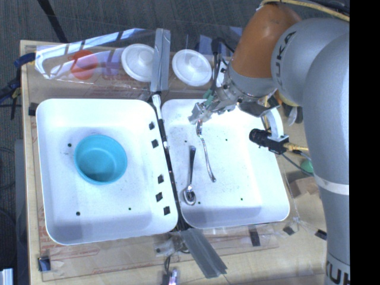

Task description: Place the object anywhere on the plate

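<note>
The gripper [200, 115] hovers at the right bin's [261, 209] far edge, its grip unreadable; the fork [206, 152] runs lengthwise just beneath, toward the near edge.

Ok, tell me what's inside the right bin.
Inside the right bin lie a spoon and a fork. The gripper hovers over the fork's upper end, covering part of the bin's far corner.
</note>
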